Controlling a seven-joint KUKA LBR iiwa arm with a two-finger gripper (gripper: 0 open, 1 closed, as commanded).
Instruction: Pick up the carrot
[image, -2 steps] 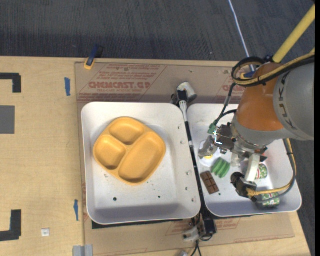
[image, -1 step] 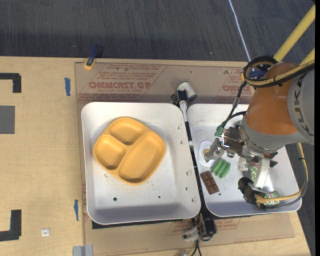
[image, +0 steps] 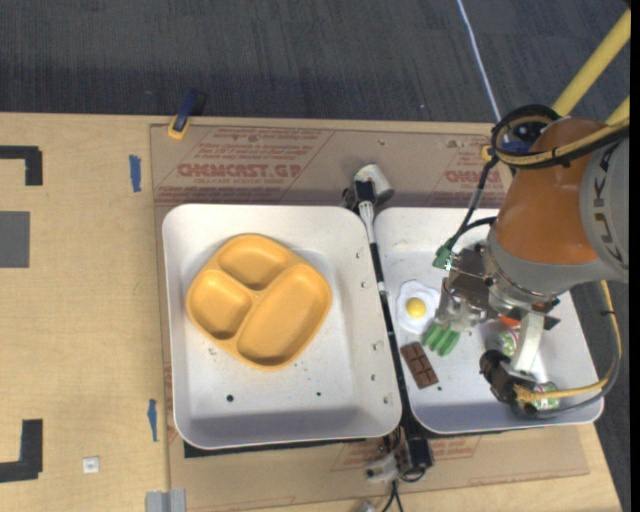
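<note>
Seemingly the pick was not done: the grey two-finger gripper (image: 452, 322) hung over the shallow white plastic bin (image: 578, 345), open or closed I couldn't tell, while an orange sliver (image: 510, 321), likely the carrot, lay at its three o'clock.

Orange three-part plate (image: 260, 298) in left bin (image: 190, 400), fried egg (image: 415, 306), chocolate bar (image: 420, 364) and green piece (image: 441, 339) in right bin (image: 440, 415)

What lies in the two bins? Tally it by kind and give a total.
Yellow divided plate: 1
Fried egg: 1
Brown chocolate bar: 1
Green piece: 1
Total: 4 in clear sight. The arm covers part of the right bin, so there may be more.
</note>
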